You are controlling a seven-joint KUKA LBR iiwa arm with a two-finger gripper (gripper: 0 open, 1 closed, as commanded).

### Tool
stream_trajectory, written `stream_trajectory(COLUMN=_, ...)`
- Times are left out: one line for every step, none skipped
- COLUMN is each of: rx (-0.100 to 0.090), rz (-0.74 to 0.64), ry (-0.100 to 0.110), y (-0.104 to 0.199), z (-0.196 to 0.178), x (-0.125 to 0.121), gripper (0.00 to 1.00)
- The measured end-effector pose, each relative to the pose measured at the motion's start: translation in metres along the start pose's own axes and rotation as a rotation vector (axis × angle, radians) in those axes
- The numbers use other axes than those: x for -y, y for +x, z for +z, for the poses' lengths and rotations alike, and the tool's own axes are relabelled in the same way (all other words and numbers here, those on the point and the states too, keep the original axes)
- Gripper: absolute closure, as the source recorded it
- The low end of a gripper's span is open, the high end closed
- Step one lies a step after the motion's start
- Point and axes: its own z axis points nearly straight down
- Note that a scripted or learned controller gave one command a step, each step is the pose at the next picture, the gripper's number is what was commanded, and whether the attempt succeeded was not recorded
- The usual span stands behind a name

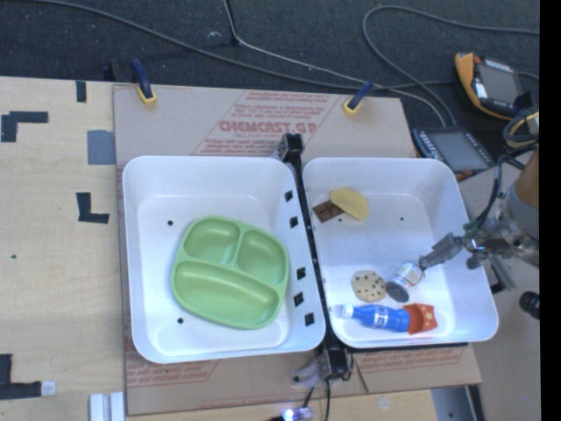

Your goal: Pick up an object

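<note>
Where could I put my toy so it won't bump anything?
In the right bin, the bare middle between the yellow piece and the cookie. The near end is crowded: cookie, small can, blue bottle. The green tray takes up most of the left bin.

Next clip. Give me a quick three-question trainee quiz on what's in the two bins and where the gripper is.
1. True or false: the green divided plate lies in the left bin.
2. Which item lies nearest the right bin's front wall? A) yellow wedge B) blue bottle C) cookie
3. Fill in: the gripper reaches in over the right bin's ___ wall.

Key
1. True.
2. B; the bottle lies on its side, next to a red packet.
3. Right; its tip sits close to a small silver can, but contact cannot be judged.
</note>
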Motion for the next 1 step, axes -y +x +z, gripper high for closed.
stream_trajectory(rx=-0.001, rz=-0.001, ry=0.003, y=0.0006, z=0.0437, x=-0.0035, gripper=0.00)
